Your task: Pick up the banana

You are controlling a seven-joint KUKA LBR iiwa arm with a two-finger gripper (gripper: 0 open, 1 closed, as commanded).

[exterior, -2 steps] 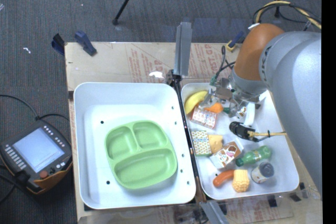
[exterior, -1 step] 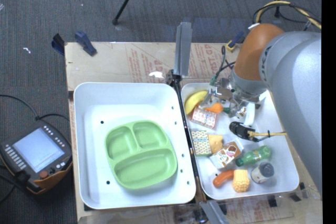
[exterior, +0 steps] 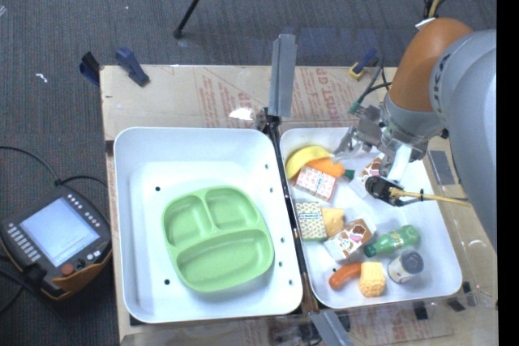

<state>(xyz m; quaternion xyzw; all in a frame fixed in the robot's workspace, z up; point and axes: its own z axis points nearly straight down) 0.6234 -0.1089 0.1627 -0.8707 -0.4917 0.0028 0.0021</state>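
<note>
Jaws (exterior: 350, 148) hover over right bin (exterior: 451, 255), near banana (exterior: 302, 157).

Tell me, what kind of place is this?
Probably a robot lab: two white bins sit on a bench, toy food like a banana fills one, and a control tablet lies on the carpet.

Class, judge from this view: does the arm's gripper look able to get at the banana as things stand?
Probably yes. The gripper hangs just right of the banana, whose upper side is bare. An orange piece and a small carton crowd its lower right side, so a clean grasp is uncertain.
</note>
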